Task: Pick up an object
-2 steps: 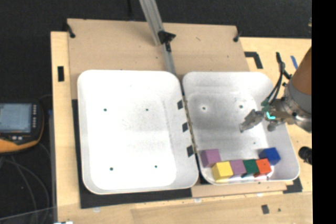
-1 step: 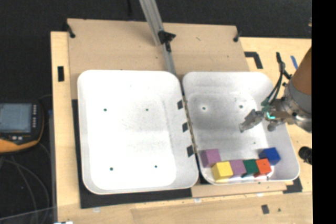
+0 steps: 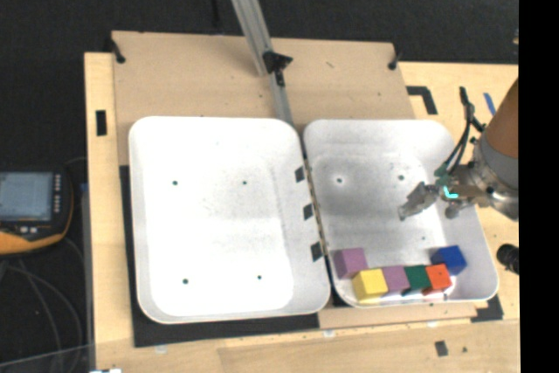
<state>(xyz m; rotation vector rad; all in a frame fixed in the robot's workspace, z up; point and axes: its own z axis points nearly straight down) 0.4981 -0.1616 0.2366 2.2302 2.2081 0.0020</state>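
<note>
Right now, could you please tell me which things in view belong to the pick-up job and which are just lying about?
Job: gripper; right bin; blocks in it: purple, yellow, mauve, green, orange, blue.

Lying about: left bin; metal rail; handheld screen.

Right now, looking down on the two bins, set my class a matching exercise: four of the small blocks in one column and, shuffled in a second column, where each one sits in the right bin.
Things:
1. small yellow cube block
2. small blue cube block
3. small orange cube block
4. small green cube block

Places:
A. directly between the orange block and a purple block
B. farthest right of all, behind the front row
C. front row, just in front of the leftmost purple block
D. front row, immediately in front of the blue block

Pairs: 1-C, 2-B, 3-D, 4-A
</note>
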